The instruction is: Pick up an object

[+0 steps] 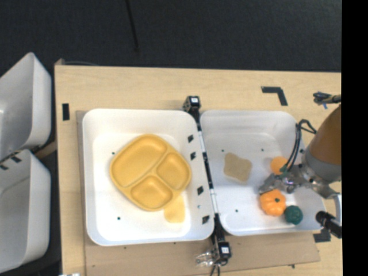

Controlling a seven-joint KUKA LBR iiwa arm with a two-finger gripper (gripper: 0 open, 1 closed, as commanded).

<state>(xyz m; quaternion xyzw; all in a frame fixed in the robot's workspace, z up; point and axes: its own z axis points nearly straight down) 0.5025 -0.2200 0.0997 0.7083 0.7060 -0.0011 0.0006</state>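
Plainly, I had the pincer (pixel 279 184) low in the right bin (pixel 244 122), near its front right corner, with the arm (pixel 328 145) reaching in from the right and its orange band above the wrist. From this slanted overhead view I could not tell whether the pincer was open or closed; the metal parts there were small and blurred, and nothing showed as clearly gripped.

Just below it sat a small orange pumpkin-like toy (pixel 272 203), touching or nearly touching the pincer's lower parts. Beside that, toward the bin's front right, lay a dark green ball (pixel 294 214). A second orange piece (pixel 278 165) sat just above the pincer, partly hidden by the cables. Further left in the same bin a flat tan piece (pixel 237 167) lay apart from the rest.

In the left bin (pixel 92 171) a yellow divided plate (pixel 150 171) lay with a pale yellow piece (pixel 175 211) at its lower edge. Both bins rested on the wooden surface (pixel 144 85).

I judged this the approach-and-grasp step, with the pumpkin-like toy the likely target. The next move, as I saw it, called for centring the pincer over the toy, closing firmly on its round body, then lifting straight up without nudging the green ball or the bin wall.
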